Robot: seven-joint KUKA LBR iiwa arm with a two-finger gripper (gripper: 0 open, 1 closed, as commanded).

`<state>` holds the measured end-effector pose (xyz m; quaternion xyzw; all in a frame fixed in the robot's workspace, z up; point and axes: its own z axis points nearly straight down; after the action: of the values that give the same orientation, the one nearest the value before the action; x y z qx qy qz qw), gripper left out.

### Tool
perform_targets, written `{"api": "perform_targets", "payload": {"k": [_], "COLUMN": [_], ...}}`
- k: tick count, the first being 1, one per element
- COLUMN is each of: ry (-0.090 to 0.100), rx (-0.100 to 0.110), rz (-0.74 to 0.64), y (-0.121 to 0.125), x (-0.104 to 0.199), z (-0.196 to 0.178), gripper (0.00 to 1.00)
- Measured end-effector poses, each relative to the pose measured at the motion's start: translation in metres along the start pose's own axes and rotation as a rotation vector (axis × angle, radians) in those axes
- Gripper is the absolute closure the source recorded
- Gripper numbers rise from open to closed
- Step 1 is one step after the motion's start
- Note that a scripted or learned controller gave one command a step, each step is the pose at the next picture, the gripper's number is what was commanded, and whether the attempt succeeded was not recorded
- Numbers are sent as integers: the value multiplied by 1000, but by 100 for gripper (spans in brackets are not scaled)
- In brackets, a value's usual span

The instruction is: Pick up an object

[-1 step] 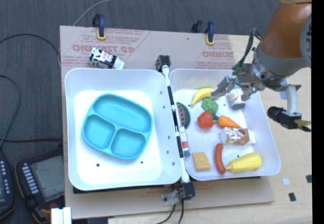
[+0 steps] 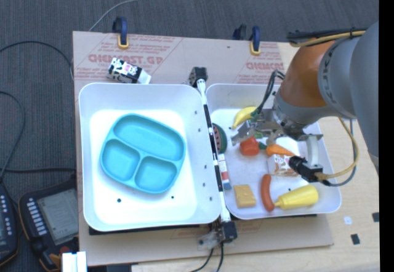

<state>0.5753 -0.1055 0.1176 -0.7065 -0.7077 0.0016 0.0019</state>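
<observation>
One arm [image 2: 320, 80] bends over the right bin [image 2: 329, 203], hand [image 2: 249, 135] low by the tomato [image 2: 249, 147]; grip unclear.

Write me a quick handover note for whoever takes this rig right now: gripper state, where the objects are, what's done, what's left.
Gripper: low in the right bin, by the banana and the red tomato-like piece; nothing visibly held.
Right bin also holds a carrot, a red sausage, a tan block and a yellow bottle.
Left bin holds the blue divided plate.
Done: arm is down among the objects.
Left: grasp one and lift it.
</observation>
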Motion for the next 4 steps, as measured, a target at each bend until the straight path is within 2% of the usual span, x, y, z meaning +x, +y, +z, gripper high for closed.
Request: {"api": "perform_targets", "payload": {"k": [1, 2, 3, 4], "ry": [1, 0, -1, 1], "rx": [3, 0, 1, 1], "rz": [-2, -1, 0, 0], "y": [1, -60, -60, -54], "x": [1, 46, 46, 10], "z": [-8, -90, -90, 25], "gripper": [100, 100, 0, 0]}}
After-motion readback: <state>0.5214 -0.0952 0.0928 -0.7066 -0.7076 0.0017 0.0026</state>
